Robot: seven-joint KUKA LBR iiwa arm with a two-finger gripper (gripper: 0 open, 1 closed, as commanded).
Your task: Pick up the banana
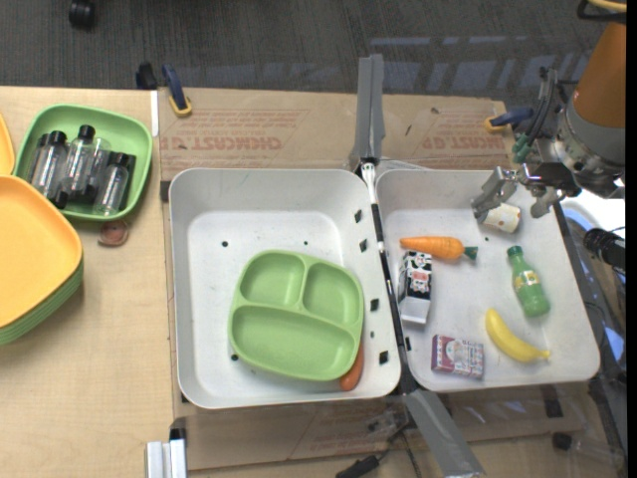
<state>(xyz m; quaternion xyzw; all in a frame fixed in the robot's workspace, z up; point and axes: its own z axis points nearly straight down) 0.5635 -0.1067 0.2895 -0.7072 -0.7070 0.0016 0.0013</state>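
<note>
I see the gripper (515,195) at the far end of the right bin (587,366), its two grey fingers (488,197) spread wide apart and angled downward, with nothing between them. Just below the gap sits a small pale block (504,218); I cannot tell whether a fingertip touches it. The banana (513,336) lies well apart from the gripper, in the near part of the same bin toward its right side, flat on the white floor. It is yellow, curved, with its stem end pointing toward the near right corner, and nothing rests on it. A green bottle (528,281) lies just beyond it, and a pink and white carton (458,356) sits just to its left. Further along I see a carrot (436,248) and a black and white milk carton (416,286) by the divider between the bins. The arm (601,88) comes in from the right edge, its orange band high above the wrist, the wrist bent down toward the bin's far right corner. In the left bin (199,217) I see a green divided plate (298,314).
</note>
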